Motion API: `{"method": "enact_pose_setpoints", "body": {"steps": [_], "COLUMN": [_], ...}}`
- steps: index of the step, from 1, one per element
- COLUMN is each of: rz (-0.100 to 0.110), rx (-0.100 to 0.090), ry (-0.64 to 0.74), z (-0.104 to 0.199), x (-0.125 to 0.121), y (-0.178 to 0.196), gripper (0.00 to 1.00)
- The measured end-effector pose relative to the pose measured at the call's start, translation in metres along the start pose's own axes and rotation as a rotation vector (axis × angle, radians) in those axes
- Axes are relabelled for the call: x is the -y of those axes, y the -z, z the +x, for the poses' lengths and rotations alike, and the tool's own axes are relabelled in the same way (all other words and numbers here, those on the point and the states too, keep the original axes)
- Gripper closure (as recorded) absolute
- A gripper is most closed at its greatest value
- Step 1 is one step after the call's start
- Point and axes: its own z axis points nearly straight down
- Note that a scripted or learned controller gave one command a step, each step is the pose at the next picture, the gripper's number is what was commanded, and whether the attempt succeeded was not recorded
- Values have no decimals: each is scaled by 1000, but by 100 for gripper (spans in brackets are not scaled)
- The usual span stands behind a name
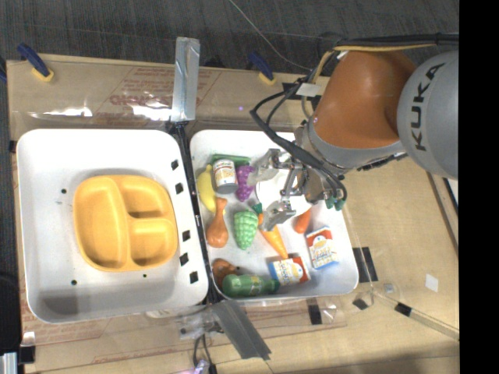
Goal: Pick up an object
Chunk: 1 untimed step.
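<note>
Toy foods crowd the right bin [343, 275]: a small can [224, 174], purple grapes [245, 181], a banana [204, 191], a green corn cob [245, 229], a carrot [274, 241], two little cartons [321, 248] and a green bottle [249, 285]. The jaws [285, 195] hang low over the bin's middle, just above the carrot; whether they are open or grip anything, I cannot tell. A yellow divided tray [125, 222] lies in the left bin [39, 232].
</note>
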Motion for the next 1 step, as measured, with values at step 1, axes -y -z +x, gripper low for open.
{"method": "enact_pose_setpoints", "body": {"steps": [1], "rz": [-2], "rx": [-10], "ry": [-165], "z": [4], "x": [72], "y": [-127], "gripper": [0]}}
